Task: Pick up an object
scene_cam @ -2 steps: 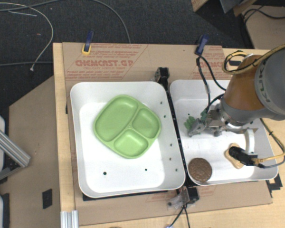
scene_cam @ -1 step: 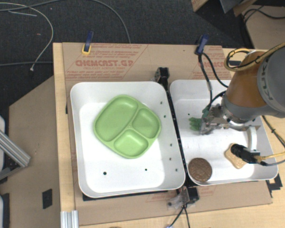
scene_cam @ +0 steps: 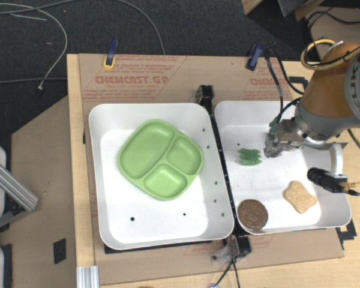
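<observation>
Over the right bin [scene_cam: 240,116], the claw [scene_cam: 275,144] hangs just beside a small green toy [scene_cam: 249,156]; whether it is open or closed I cannot tell

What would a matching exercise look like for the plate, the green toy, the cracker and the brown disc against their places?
Things:
1. plate
2. green toy
3. cracker
4. brown disc

Places:
A. right bin, near front left corner
B. left bin, middle
C. right bin, just left of the gripper
D. right bin, front right part

Pairs: 1-B, 2-C, 3-D, 4-A
</observation>
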